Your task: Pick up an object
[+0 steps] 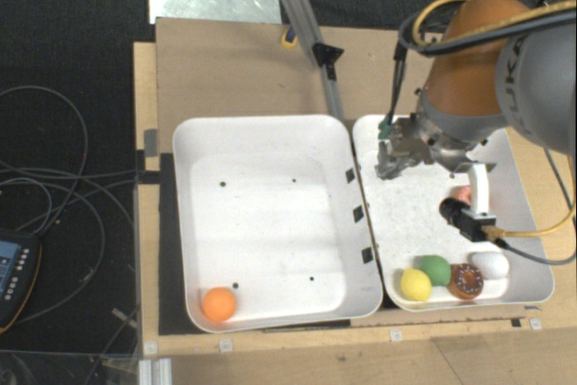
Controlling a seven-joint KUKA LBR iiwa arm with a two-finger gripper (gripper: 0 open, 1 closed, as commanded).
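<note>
From my screen I see the grey arm with its orange band [473, 50] reaching in over the right-hand shallow white bin [532, 288]. I take that bin as my landmark. The two-finger gripper [389, 160] hangs above the bin's upper left part, close to the wall it shares with the left-hand shallow white bin [261, 131]. Whether its grip is apart or together I cannot tell from this slant (the wrist hardware crowds that spot), and I see nothing between its tips.

The candidates for picking sit along the landmark bin's near wall. A round yellow ball [415, 284] lies toward the near left corner. A green ball [435, 268] sits just beside it, slightly farther back. A brown ring-shaped doughnut toy with pale sprinkles [466, 281] comes next, touching or nearly touching the green one. A white egg-shaped piece [489, 264] rests near the near right corner. A small pinkish item [462, 193] peeks out mid-bin, partly hidden by the arm's black fitting.

In the bin to the landmark's left, a round orange ball [218, 304] rests in the near left corner, well apart from the gripper.
</note>
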